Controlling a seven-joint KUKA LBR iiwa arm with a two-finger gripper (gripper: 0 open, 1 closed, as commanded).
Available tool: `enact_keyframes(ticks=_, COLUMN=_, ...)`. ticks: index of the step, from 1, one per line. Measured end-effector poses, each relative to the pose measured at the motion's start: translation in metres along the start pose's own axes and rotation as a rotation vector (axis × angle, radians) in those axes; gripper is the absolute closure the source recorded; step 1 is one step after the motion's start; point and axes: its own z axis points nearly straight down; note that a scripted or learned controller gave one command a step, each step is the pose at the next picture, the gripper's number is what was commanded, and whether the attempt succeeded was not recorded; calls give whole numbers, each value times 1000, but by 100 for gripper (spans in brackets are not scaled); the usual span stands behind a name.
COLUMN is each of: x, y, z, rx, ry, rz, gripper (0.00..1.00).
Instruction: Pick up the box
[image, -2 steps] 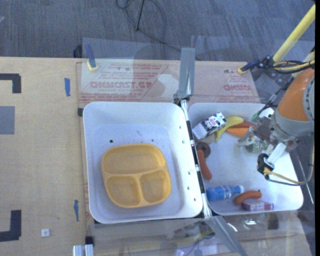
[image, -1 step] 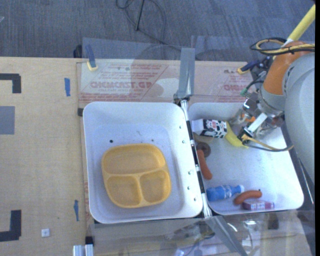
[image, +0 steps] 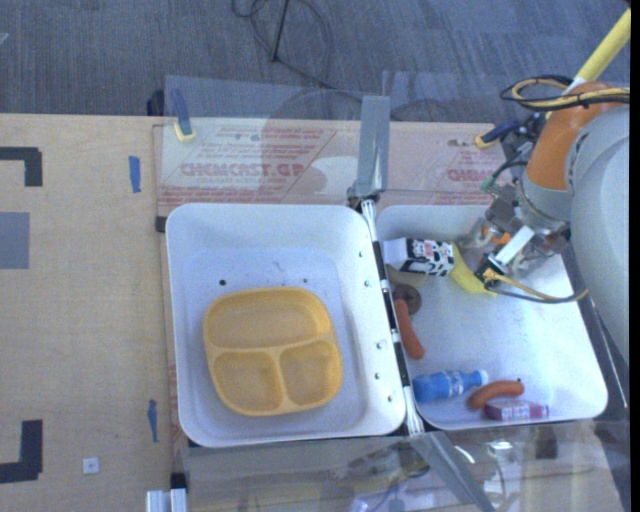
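The box (image: 428, 255), a small cow-patterned carton, is lying at about 10 o'clock in the right bin (image: 560, 400); it is looking light, stiff, somewhat smooth; gripping across its short sides seems best; the gripper (image: 492, 250) is hovering just beside it at 3 o'clock, and I cannot tell how its jaws are standing.

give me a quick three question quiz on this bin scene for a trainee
1. True or false: the yellow divided tray lies in the left bin.
2. Multiple choice: which thing lies nearest the gripper? A) the blue bottle B) the black and white box C) the yellow divided tray
3. Fill in: the blue bottle lies near the ____ edge of the right bin, beside a sausage.

Key: 1 true; 2 B; 3 front (nearest the camera).
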Motion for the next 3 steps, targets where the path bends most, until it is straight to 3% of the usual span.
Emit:
enact_keyframes(ticks=1, x=-47, y=-45, z=-251, rx=-18, ry=9, rz=-286, gripper=0)
enact_keyframes(ticks=2, x=-4, y=-80, z=-300, rx=-20, ry=9, rz=-348, gripper=0)
enact_keyframes(ticks=3, x=-28, y=-116, z=-17, rx=-17, ry=9, rz=-517, gripper=0)
